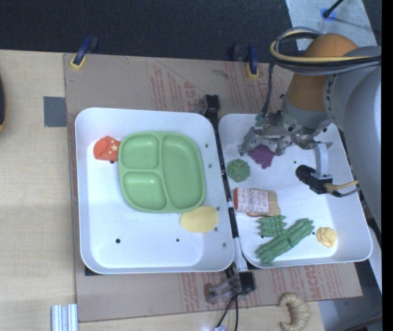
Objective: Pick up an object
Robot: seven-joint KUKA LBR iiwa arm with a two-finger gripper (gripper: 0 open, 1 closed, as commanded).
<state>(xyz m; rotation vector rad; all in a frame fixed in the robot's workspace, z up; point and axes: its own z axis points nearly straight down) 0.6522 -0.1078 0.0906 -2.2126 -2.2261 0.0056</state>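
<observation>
Over the right bin (351, 243) I see the gripper (271, 138) low at the far end, right above a purple toy (261, 156); can't tell whether the jaws are released or clenched, or whether they grip it. Just beside it: green round toy (238, 169). Nearer me: snack packet (256, 201), green bean pods (283, 236), small yellow piece (326, 236). Left bin (100, 247) has a green divided plate (162, 171), red toy (106, 148) touching its left edge, yellow lump (199, 219) by its near corner.
</observation>
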